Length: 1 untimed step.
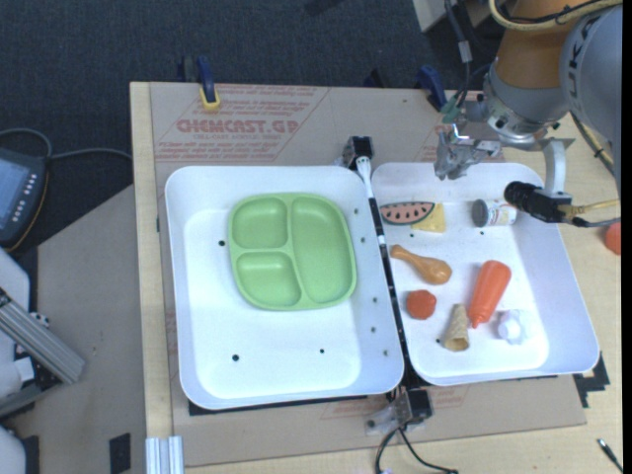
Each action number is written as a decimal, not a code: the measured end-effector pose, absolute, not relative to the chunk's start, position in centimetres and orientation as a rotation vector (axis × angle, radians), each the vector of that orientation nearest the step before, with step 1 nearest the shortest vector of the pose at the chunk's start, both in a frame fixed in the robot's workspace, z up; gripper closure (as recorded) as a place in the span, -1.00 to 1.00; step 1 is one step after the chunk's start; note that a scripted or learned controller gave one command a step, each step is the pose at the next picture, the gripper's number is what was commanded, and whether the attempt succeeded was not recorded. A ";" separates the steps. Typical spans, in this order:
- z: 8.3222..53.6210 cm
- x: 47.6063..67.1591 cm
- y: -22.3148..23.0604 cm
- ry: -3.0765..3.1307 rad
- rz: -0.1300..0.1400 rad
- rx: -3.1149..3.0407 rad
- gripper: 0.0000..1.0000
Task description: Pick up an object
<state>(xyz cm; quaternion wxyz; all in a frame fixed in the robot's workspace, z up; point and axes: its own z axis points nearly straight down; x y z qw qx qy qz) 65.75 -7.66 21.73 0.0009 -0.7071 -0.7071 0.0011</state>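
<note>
My gripper (451, 172) hangs over the far left edge of the right bin (563, 265), pointing down, with nothing seen in it. Just below it in the bin lie a watermelon slice (407, 211) and a yellow wedge (433, 223). A small grey and white cylinder (488, 213) lies to their right. Further forward are a tan drumstick (423, 265), a red tomato (422, 304), an orange carrot (489, 290), an ice cream cone (455, 329) and a small white and purple piece (510, 328).
The left bin (197, 294) holds a green divided plate (292, 250). A black strip with a clamp (359, 151) at its far end runs between the two bins. The arm enters from the upper right.
</note>
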 end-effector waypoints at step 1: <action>23.0 65.1 -6.4 -2.222 0.000 -2.219 1.00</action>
